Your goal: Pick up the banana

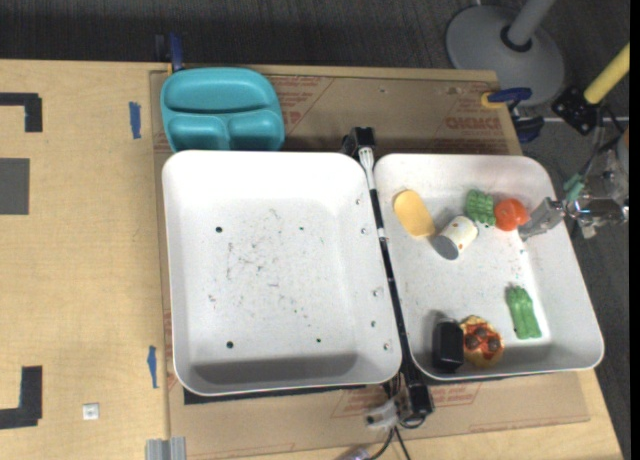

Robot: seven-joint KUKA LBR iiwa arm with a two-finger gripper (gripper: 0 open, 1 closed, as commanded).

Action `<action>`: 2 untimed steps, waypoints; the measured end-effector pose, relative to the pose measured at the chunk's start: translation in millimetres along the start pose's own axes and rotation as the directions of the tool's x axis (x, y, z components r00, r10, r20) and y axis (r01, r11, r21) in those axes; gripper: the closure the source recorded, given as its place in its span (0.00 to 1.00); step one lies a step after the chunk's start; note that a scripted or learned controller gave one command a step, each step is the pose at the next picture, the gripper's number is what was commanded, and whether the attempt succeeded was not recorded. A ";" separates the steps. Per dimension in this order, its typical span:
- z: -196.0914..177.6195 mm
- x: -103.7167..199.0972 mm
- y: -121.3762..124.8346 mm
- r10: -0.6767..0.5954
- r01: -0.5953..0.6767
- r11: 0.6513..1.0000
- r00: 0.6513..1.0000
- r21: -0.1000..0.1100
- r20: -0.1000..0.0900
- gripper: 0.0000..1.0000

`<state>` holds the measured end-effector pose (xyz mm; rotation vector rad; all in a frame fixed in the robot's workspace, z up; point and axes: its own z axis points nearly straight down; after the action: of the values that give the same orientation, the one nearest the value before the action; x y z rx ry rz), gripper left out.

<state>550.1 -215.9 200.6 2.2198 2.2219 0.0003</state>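
Note:
The banana (413, 213) is a short yellow piece lying in the upper left part of the right bin (575, 278), close to the divider between the bins. My gripper (562, 212) is at the right bin's upper right rim, partly cut off by the frame edge. It sits well to the right of the banana, with several toys between them. Nothing is seen held in it.
The right bin also holds a white and yellow cylinder (458, 236), a green toy (481, 208), an orange-red toy (511, 214), a green piece (522, 312), a black block (447, 344) and a red-yellow toy (483, 340). The left bin (270, 268) and a teal tray (222, 108) lie to the left.

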 end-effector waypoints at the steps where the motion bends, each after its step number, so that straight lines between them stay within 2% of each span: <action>1: 92.9 110.6 -25.5 0.051 -0.051 0.999 0.999 0.003 -0.002 0.00; 2: 115.3 124.2 -70.9 0.096 -0.096 0.995 0.995 0.002 -0.002 0.00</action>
<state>479.2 -91.9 85.1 2.3258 2.1139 0.0005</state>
